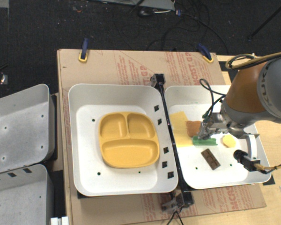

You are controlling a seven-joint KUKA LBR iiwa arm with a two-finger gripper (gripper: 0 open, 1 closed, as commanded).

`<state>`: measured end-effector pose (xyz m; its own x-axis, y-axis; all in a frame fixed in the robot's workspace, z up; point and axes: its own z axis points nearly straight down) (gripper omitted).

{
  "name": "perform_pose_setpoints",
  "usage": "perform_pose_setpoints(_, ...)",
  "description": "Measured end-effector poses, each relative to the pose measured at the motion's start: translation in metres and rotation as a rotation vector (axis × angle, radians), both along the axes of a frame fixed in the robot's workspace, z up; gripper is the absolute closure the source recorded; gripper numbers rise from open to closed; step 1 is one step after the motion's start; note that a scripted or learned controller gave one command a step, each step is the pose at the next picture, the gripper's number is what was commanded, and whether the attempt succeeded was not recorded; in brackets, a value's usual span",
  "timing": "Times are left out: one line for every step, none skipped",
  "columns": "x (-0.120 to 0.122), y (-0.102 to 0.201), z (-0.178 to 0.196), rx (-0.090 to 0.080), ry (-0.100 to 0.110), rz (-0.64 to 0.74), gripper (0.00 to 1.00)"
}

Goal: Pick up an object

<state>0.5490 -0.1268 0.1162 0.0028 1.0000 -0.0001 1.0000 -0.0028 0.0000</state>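
Hidden: gripper tip sits low in right bin, arm body covers much of it; can't tell how far apart the fingers are or whether anything's caught in them. Arm's grey/orange bulk cuts off right bin's far-right side.
Right bin: holds green flat piece, brown lump, pale yellow sheet, small yellow chunk, dark brown bar.
Left bin: holds yellow divided tray, three compartments, sits abt centre.
Gripper spot: right over green flat piece, touching or nearly so; too blurred to say which.
Green flat piece: thin, bright green, lies flat just below brown lump, betw. pale yellow sheet & small yellow chunk.
Dark brown bar: below green flat piece, apart from it, tilted.
Brown lump: just beside pale yellow sheet, on green piece's upper-left.
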Motion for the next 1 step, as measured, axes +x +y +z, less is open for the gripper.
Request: perform_pose_setpoints(-0.0084,-0.0051,0.0516,-0.001,-0.004,0.0,1.0)
